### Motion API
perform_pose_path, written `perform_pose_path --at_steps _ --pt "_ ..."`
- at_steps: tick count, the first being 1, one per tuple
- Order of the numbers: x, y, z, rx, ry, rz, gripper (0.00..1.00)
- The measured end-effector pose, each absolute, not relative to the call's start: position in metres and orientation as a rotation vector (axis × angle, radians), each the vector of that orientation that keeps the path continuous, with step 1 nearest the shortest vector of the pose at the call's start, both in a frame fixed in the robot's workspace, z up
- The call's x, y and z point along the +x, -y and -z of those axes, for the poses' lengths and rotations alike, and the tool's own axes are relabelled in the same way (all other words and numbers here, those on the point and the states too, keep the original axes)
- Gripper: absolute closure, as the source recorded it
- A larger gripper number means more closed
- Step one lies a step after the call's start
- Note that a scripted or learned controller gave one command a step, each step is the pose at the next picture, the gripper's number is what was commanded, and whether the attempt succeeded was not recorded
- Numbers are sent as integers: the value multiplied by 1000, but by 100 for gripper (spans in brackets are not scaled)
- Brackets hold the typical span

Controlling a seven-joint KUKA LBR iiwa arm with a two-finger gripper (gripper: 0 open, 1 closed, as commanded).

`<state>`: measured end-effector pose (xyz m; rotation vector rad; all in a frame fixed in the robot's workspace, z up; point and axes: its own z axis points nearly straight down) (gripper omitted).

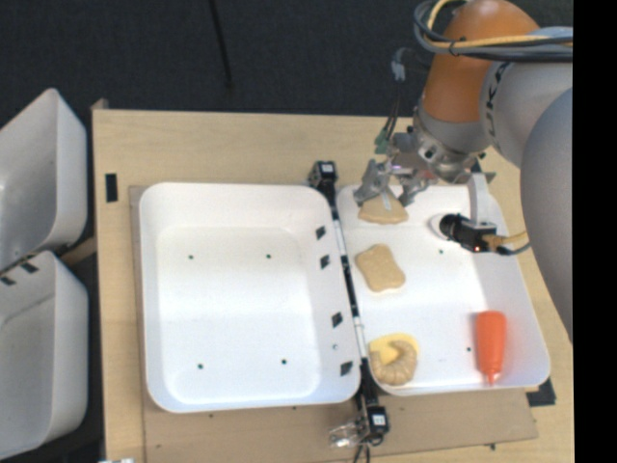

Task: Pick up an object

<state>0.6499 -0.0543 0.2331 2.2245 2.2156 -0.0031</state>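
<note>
Four objects lie in the right bin (511,287). At its far left corner is a flat tan piece (384,215), and a second tan, bread-like slice (379,268) lies just in front of it. A yellow-tan pastry (394,358) rests in the near left corner, and an orange carrot (489,343) lies near the right wall. My gripper (388,187) hangs low over the far tan piece, open. Its fingers (370,184) stand just above the piece's upper edge, and nothing is held between them.
The left bin (154,258) adjoins the right one along a clipped divider (342,278). The grey arm with its orange band (463,61) comes in from the upper right, over the right bin's far edge. White containers (34,191) stand to the left of the bench.
</note>
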Motion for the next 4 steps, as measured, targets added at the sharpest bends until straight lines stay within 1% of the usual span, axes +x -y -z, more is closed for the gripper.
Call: perform_pose_path --at_steps 1,2,3,4 --pt "655 -6 -295 2210 -2227 -10 100" --pt "618 -40 -314 2214 -2229 -4 100" --pt "573 -57 -311 2218 -2227 3 100" --pt "546 -79 -299 2218 -2228 4 100"
